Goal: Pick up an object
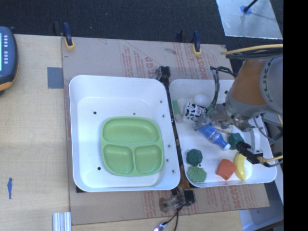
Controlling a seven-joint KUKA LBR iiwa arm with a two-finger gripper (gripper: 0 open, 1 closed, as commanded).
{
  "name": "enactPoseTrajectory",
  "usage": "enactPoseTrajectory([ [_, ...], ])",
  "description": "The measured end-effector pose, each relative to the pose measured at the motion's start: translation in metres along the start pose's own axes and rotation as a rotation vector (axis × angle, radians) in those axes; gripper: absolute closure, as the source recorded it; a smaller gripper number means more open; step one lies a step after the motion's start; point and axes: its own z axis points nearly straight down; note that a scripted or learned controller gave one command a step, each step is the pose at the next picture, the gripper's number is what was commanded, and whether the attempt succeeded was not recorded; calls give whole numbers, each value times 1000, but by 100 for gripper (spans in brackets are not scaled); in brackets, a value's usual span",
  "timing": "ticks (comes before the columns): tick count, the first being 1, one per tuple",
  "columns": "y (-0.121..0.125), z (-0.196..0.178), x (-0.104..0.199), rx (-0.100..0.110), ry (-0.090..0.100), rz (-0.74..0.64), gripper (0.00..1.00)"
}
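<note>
Pale wooden desk (33, 143) under two shallow white bins, right bin (269, 176) as landmark: pincer (219, 119) low at its middle above blue plastic bottle (214, 136), grip state impossible to tell, nothing visibly lifted, pick apparently not yet made.

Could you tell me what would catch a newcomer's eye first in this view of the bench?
Probably the pale green three-compartment plastic tray, lying alone in the left white bin. Next comes the clutter in the right white bin: a blue plastic bottle, an orange block, a yellow piece and a dark green round object. The grey arm with the orange band hangs over that bin.
</note>
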Motion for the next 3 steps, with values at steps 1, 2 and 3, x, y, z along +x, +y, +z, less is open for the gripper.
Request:
enactPoseTrajectory([
  [1, 1, -17, -4, -7, -5, 3, 100],
  [2, 0, -16, -4, -6, -5, 2, 0],
  [3, 55, -6, 24, 6, -2, 2, 0],
])
